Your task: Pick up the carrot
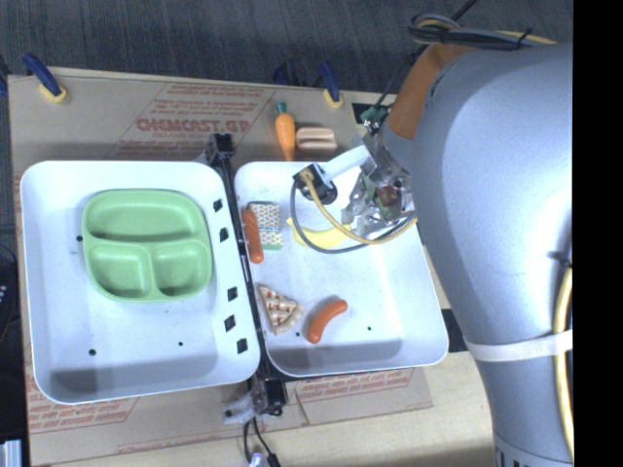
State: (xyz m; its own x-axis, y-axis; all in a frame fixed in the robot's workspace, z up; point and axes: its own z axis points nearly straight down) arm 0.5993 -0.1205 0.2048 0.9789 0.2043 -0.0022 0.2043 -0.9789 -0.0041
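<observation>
The carrot (284, 132), orange with a small green top, lies on the cardboard just behind the right bin's back rim, outside both bins. My gripper (378, 202) hangs low over the back right part of the right bin (389, 300), to the right of the carrot and a little nearer the camera, apart from it. A looped cable and the metal wrist parts crowd around it. A yellow thing (336, 238) lies partly under the gripper and the cable.
A tan bun-like piece (316, 140) lies right beside the carrot. The right bin holds a sausage (253, 235) by its left wall, a patterned block (267, 224), a waffle wedge (278, 309) and another sausage (325, 320). A green divided plate (146, 243) sits in the left bin.
</observation>
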